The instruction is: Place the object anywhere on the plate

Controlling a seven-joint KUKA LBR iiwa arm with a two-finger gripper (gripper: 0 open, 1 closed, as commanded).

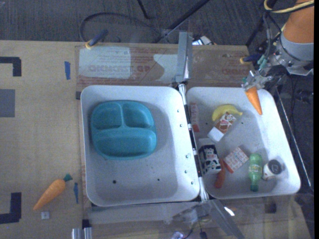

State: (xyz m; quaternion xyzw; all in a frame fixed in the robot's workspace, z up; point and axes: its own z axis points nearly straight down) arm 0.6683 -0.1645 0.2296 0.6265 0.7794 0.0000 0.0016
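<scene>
Gripper (255, 81) pinched on the fat end of the orange carrot (254, 99), dangling point-down far right of the teal plate (123, 129), across the bin divider; thin grip, likely slip or swing loose in transit over.

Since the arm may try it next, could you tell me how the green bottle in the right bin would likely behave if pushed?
The green bottle lies on its side, so its round body would probably roll. It looks like small plastic, likely light, and its smooth surface might slip from the hand.
</scene>
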